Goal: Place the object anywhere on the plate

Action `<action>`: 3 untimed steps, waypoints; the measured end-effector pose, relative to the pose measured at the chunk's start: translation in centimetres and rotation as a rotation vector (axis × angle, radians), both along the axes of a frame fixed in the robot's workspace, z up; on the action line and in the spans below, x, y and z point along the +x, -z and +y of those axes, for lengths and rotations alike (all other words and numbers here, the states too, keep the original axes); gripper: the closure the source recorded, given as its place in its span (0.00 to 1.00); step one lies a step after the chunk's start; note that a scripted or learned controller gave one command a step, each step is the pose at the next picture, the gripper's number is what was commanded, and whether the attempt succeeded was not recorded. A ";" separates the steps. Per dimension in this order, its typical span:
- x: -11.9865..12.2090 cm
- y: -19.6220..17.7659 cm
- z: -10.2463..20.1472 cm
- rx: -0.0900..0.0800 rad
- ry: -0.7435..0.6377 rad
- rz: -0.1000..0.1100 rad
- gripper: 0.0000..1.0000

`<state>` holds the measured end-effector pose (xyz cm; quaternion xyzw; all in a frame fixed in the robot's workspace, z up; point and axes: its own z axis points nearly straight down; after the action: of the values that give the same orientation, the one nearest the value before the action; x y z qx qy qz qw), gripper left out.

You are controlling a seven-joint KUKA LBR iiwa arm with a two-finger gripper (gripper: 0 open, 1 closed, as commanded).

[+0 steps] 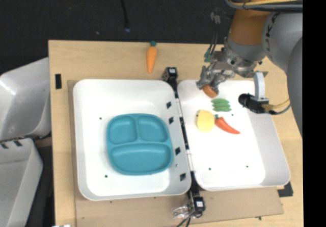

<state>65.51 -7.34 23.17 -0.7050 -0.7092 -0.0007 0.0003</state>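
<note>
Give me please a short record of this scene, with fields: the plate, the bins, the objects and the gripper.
plate: blue plate with three compartments, nothing on it, in the left bin
right bin: yellow fruit, red pepper, green vegetable
bench: carrot lying outside the bins
gripper: over the far edge of the right bin, an orange-brown object at its fingertips; grip unclear

light: bright, even | shadows: soft | focus: slightly soft, grainy

Single fixed camera above bench (61, 62), looking down at a slant on both white bins (86, 180); arm (254, 11) enters right.
</note>
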 end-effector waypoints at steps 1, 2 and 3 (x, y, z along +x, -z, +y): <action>-0.6 0.8 5.0 -0.001 0.000 0.002 1.00; -1.1 1.3 10.0 -0.001 0.000 0.001 1.00; -1.8 0.7 16.3 0.000 -0.002 -0.001 1.00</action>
<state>63.68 8.91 22.49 -0.7043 -0.7099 -0.0010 0.0002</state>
